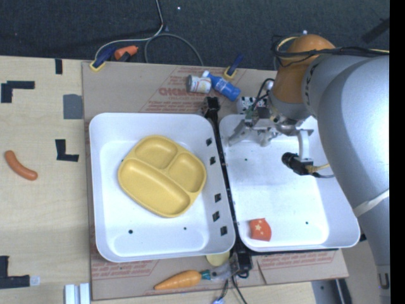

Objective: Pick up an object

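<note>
- One grey arm (pixel 354 125) with an orange band (pixel 294 68) fills the right side and bends over the far end of the right bin.
- Two white bins sit side by side on brown cardboard: the left bin (pixel 107 233) and the right bin (pixel 316 230), their inner walls touching.
- One yellow tray (pixel 161 175) with three compartments lies tilted in the middle of the left bin.
- One gripper (pixel 253 132) hangs over the far left corner of the right bin; whether its fingers are wide or narrow I cannot tell, and nothing is seen between them.
- One orange carrot (pixel 179 280) lies on the cardboard just below the bins' near edge.
- One blue and white bottle (pixel 214 84) lies on its side beyond the bins.
- One red block (pixel 260 229) lies in the right bin near its front wall, well apart from the gripper, toward the opposite end of the bin.
- One sausage (pixel 20 165) lies on the bench at far left.
</note>
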You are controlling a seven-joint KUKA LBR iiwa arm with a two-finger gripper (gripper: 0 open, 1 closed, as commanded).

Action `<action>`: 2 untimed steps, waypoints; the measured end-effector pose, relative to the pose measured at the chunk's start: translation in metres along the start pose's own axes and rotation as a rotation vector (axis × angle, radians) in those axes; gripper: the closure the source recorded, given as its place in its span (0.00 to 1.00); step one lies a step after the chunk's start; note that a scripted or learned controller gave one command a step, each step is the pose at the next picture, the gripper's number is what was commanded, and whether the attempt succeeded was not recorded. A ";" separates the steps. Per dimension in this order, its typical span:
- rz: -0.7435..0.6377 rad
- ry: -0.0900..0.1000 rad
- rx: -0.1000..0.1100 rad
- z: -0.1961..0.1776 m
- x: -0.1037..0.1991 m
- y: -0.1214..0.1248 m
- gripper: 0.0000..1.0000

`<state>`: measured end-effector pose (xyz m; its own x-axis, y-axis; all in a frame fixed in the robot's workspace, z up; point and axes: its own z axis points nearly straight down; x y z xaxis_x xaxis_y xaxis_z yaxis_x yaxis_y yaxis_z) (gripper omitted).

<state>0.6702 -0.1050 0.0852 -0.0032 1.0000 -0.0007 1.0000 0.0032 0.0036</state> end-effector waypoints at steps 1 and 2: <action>-0.001 -0.002 0.000 -0.011 0.000 -0.001 1.00; -0.001 -0.003 0.002 -0.010 0.000 -0.001 0.00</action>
